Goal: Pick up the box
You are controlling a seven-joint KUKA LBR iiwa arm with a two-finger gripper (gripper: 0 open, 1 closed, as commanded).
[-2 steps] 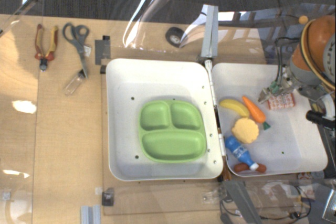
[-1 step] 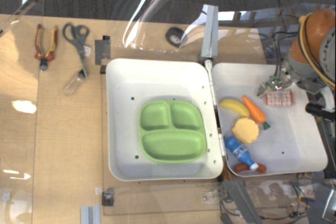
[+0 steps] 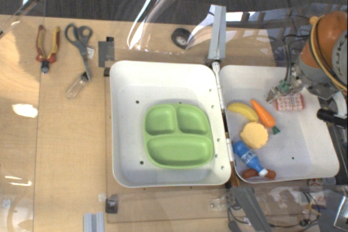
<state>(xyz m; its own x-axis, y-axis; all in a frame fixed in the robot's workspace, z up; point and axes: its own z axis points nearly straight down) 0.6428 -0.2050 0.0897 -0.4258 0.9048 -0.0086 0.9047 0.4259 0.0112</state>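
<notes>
The box is small, white with red print, and lies flat near the back right of the right bin. My gripper hangs directly over the box's upper left edge, at the end of the grey arm with its orange band coming in from the right. The tip is close to the box or touching it; I cannot tell which. The box still rests on the bin floor.
In the right bin, left of the box, lie a carrot, a banana, a yellow lumpy fruit, a blue bottle and a sausage. The left bin holds a green divided plate. Scissors and pliers lie on the bench.
</notes>
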